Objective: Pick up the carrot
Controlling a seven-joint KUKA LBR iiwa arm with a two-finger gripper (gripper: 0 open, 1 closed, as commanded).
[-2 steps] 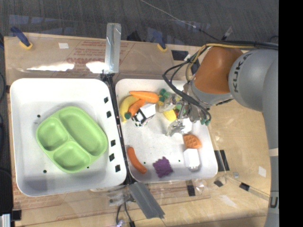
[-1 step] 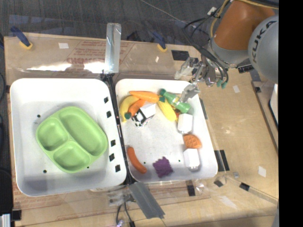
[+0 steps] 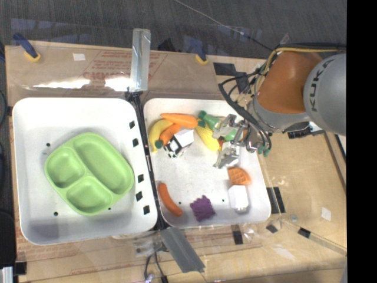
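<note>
The carrot (image 3: 181,121), orange with a green leafy top pointing right, lies along the back edge of the right bin (image 3: 194,175). My gripper (image 3: 227,141) hovers low over the bin's right half, just right of a yellow piece (image 3: 206,138) and a hand's width right of the carrot's green end. The grey arm with its orange band (image 3: 285,87) reaches in behind it. Nothing can be seen held in the gripper, and cables and the wrist hide part of it.
Beside the carrot lie a banana (image 3: 156,133), a small orange piece (image 3: 168,132) and a white toy vehicle (image 3: 179,144). Nearer the front are an orange sausage (image 3: 169,199), purple grapes (image 3: 203,208), a white block (image 3: 238,198) and an orange wedge (image 3: 238,175). The left bin holds a green divided plate (image 3: 88,173).
</note>
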